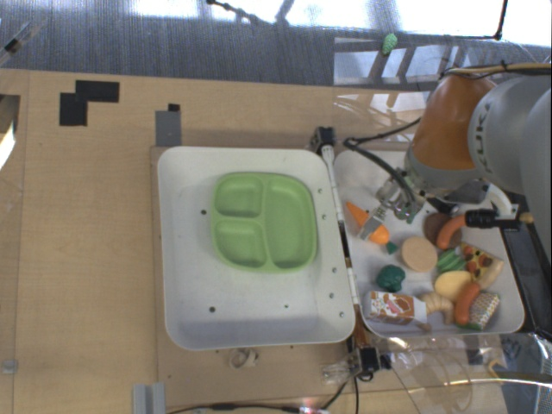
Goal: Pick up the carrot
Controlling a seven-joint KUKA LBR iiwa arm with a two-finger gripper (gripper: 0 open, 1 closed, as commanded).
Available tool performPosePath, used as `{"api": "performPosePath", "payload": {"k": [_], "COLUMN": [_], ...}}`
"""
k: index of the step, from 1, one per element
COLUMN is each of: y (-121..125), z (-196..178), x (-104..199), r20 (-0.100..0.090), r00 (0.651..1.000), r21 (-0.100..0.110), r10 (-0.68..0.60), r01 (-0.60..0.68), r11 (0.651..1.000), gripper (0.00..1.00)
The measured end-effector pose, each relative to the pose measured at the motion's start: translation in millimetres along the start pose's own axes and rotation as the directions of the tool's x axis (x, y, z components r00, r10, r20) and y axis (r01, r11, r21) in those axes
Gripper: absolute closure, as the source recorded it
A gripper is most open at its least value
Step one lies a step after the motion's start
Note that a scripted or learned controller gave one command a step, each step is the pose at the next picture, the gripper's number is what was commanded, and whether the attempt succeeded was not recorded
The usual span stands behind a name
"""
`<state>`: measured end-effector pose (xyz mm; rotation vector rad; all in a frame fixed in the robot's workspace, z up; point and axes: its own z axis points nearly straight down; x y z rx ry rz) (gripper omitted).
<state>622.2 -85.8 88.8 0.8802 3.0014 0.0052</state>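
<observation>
Orange against the white, the carrot [366,222] lies in the right bin [515,316] at middle right of the frame, near that bin's left wall, its long axis slanting from upper left down to lower right. The jaws [385,211] sit right at its lower-right end, touching or nearly so, though I cannot tell whether they are parted or closed on it. From the right edge the grey arm [509,128] reaches in, wrist angled down and leftward over the toy food heaped at lower right.

Arm [492,136] cut off at 3 o'clock edge. Pincer [385,214] partly masked by wrist; finger spacing unreadable. Carrot [366,222] partly overlapped by pincer. Right bin's [362,166] 3 o'clock rim hidden under arm. Surface [78,274] clipped at 9 and 6 o'clock.
</observation>
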Motion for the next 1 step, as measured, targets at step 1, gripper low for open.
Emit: {"api": "performPosePath", "payload": {"k": [1], "y": [3.8], "z": [-14.2], "x": [-2.2], "r20": [0.009], "r00": [1.000], "r21": [-0.006], "r10": [-0.008], "r01": [0.008], "r11": [1.000], "gripper": [1.00]}}
